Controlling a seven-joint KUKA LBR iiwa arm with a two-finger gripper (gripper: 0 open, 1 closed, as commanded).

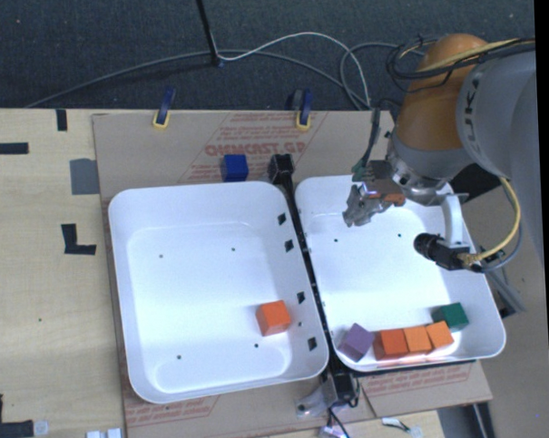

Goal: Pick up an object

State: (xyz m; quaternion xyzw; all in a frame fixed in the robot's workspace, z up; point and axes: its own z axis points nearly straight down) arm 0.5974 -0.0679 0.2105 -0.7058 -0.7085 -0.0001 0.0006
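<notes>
Two shallow white bins sit side by side on a table, on a sheet of brown cardboard. The left bin holds one orange cube, lying near its lower right corner. The right bin holds four blocks in a row along its lower edge: one purple block at the left, two orange blocks touching each other, and a lighter orange block. One green block sits just beside that last block, near the right wall. One blue cube rests on the cardboard above the left bin. The grey arm with its orange band reaches in from the right, and its pincer hangs over the upper part of the right bin, well apart from the blocks. Whether the pincer is open or closed cannot be told; nothing is seen in it.
</notes>
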